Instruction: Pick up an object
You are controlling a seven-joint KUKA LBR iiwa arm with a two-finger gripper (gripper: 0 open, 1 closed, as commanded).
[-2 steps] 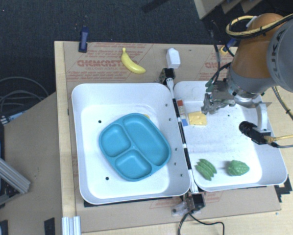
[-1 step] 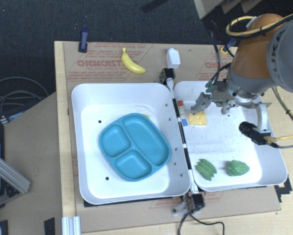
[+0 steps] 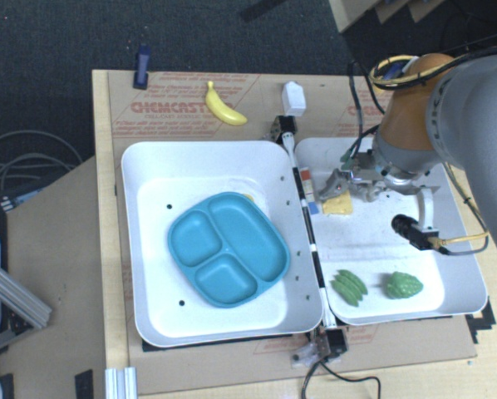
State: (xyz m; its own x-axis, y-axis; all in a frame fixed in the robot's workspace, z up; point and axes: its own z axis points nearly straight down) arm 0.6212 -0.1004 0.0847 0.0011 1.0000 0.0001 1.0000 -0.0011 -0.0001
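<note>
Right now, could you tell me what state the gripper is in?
Gripper: cannot be told; it sits low in the right bin beside the yellow piece.

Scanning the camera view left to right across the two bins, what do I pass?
Blue divided plate → yellow block → green leafy toy → green bumpy toy.

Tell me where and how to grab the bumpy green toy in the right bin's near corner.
Grip the green toy across its narrower middle, coming straight down from above. It lies low on the right bin floor, apart from the leafy green piece beside it, so the fingers probably have room either side.
</note>
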